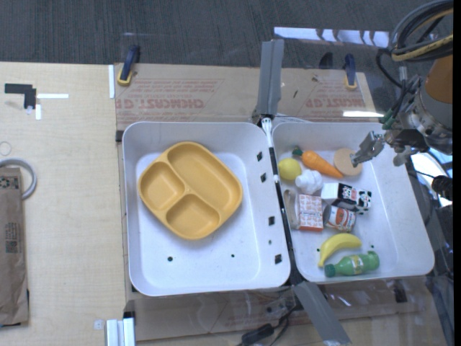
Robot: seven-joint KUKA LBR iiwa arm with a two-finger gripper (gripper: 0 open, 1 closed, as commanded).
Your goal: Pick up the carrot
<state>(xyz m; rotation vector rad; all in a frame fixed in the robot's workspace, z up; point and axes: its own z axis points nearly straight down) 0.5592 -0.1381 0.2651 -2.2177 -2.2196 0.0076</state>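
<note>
1. The small orange toy carrot with a green leafy tip (318, 162) lies in the right-hand shallow white bin (421, 258), near that bin's far-left corner. Its long axis runs at a slant, with the green end up-left and the pointed orange end down-right.
2. Touching or just beside its pointed end sits a flat tan round disc (348, 161). A yellow lemon-shaped toy (289, 169) lies just left of the carrot, and a white lumpy toy (310, 182) sits just below it.
3. The jaws (366, 150) of the grey arm hang over the same bin, to the right of the carrot, above the tan disc's right edge. Whether the jaws stand open or closed I cannot tell, and nothing shows between them.
4. The coming move, as I judge it, turns on this: the carrot lies to the left of the jaws, so they must travel left and set themselves across the slanted axis, closing on the orange body and clear of the disc and lemon.
5. Farther out, a red-and-white small carton (310, 213), a yellow toy banana (338, 245) and a green plastic bottle (352, 264) fill the bin's nearer part.
6. The left-hand white bin (216, 269) holds a yellow three-compartment plate (189, 189), all on the pale wooden worktop (65, 193).
</note>
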